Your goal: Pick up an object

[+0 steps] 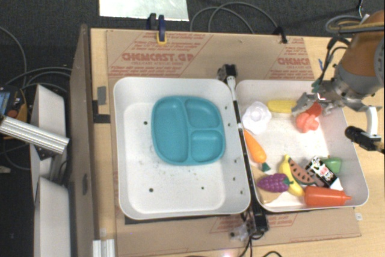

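Observation:
My gripper [315, 106] hangs over the back right part of the right bin [355, 156], directly above a salmon-pink toy [307, 122]. The toy's redder top sits right under the gripper, and I cannot tell whether they touch. Just left of it lies a yellow toy [280, 106], and a white lumpy toy [257, 117] rests further left. Along the bin's left wall lies an orange carrot [256, 148]. Toward the front are purple grapes [274, 182], a banana [294, 180], a watermelon slice [304, 171], a black-and-white toy [322, 171] and an orange-red toy [325, 196].
The left bin [135, 177] holds a teal divided plate [187, 129]. A black clamp [228, 73] stands at the back where the two bins meet. The arm's orange band [364, 48] rises at the right edge. Cables trail behind the bench.

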Controlling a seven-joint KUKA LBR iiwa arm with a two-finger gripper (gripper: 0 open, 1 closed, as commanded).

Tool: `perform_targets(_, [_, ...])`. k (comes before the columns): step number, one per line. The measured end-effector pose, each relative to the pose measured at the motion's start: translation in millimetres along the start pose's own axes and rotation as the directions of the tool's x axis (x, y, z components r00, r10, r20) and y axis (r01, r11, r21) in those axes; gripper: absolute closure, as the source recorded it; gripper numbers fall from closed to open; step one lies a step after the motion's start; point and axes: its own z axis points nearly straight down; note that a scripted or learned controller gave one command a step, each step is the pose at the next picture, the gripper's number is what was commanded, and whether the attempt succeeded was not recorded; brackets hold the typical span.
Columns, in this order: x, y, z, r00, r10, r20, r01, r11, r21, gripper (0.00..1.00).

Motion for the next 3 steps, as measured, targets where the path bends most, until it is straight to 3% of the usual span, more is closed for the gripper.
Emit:
perform_targets(1, [-3.8,-14.1,43.1,1.0,-0.001,-0.001,0.001,1.0,0.001,0.0])
perform_targets(2, [37.4,30.2,46.3,1.0,0.008,0.001,-0.008,0.998,0.06,0.0])
perform_targets(3, [32.2,-5.8,-44.5,1.0,0.0,0.0,0.0,1.0,-0.003,0.0])
